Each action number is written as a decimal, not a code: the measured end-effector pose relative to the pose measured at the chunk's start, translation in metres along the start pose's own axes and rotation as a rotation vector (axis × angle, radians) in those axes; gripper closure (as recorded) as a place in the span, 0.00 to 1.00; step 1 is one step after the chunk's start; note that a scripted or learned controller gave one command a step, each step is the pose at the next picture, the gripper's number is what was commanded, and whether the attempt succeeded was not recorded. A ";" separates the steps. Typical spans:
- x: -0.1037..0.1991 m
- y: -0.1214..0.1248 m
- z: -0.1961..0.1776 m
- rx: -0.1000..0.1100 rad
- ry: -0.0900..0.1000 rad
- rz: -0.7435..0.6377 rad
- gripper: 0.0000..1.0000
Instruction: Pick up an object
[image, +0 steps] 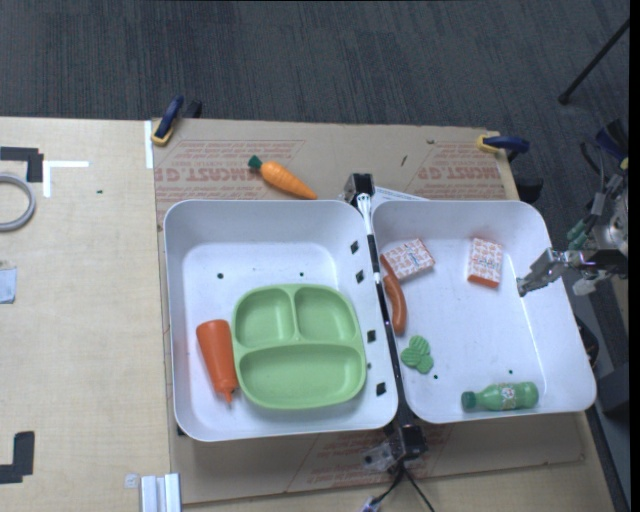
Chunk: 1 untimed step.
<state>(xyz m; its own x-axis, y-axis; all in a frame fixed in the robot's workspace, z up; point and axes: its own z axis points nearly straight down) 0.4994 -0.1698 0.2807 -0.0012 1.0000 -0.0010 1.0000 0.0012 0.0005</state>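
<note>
Approach step, nothing grasped. Gripper (532, 280) at right bin (560, 345) rim, finger state unclear. Nearest: box (485, 262) just left. Next: reach left, descend.

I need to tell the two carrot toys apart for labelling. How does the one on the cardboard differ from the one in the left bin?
The small orange carrot with a green top lies outside the bins on the brown cardboard, slanted. The larger orange-red carrot lies inside the left white bin, beside the green divided plate, nearly lengthwise, with no green top visible. Both taper and lie flat.
</note>
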 end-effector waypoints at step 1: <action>0.018 0.071 0.116 0.001 0.001 -0.055 0.00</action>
<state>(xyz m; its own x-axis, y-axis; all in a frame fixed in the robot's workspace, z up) 0.5705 -0.1518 0.1648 -0.0558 0.9984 -0.0002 0.9984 0.0558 -0.0007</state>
